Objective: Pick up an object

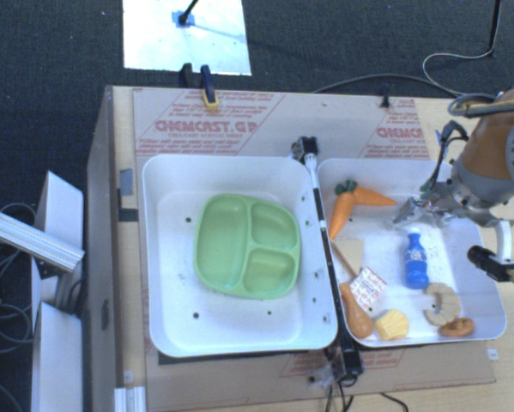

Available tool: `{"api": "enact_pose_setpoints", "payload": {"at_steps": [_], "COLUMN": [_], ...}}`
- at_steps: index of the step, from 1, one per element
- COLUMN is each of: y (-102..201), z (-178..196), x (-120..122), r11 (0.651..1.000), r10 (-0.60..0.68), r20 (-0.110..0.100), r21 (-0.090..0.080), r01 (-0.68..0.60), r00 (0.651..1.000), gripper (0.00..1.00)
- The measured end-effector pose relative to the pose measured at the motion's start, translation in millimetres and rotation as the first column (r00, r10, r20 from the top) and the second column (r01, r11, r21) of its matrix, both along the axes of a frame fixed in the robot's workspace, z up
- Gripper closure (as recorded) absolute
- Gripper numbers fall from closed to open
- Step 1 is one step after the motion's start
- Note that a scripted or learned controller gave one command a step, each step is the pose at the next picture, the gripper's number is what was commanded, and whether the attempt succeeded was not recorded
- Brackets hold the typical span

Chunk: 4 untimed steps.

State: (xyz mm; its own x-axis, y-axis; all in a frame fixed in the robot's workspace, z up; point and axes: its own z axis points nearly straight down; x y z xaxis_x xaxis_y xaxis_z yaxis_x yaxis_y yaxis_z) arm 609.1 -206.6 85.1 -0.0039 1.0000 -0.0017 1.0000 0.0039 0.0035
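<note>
One fixed camera looks down aslant on both white bins (239,337).

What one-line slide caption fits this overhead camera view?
Robot arm's pincer hovers above blue bottle in right bin of toy food; green divided plate sits in left bin.

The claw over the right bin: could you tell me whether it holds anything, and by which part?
Nothing is held: the claw hovers above the blue bottle.

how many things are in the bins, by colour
orange: 3 (carrot, carrot, cone)
green: 1 (tray)
blue: 1 (bottle)
yellow: 2 (wedge, block)
tan or brown: 2 (biscuit, pretzel)
white and red: 1 (packet)
total: 10
</note>
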Motion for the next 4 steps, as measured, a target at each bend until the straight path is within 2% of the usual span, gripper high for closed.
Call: {"api": "enact_pose_setpoints", "payload": {"at_steps": [1, 2, 3, 4], "y": [42.3, 49.6, 43.1, -0.3], "z": [-0.7, -0.9, -1.1, 37.4], "x": [-33.3, -65.5, -92.4, -21.0], "r11": [1.0, 1.0, 1.0, 1.0], "r10": [0.001, -0.002, -0.003, 0.0], "r20": [-0.002, -0.003, -0.003, 0.001], "r21": [0.002, 0.001, 0.001, -0.001], "r01": [-0.001, 0.002, 0.003, 0.0], "r00": [1.0, 1.0, 1.0, 1.0], "gripper": [0.0, 0.0, 0.0, 0.0]}}
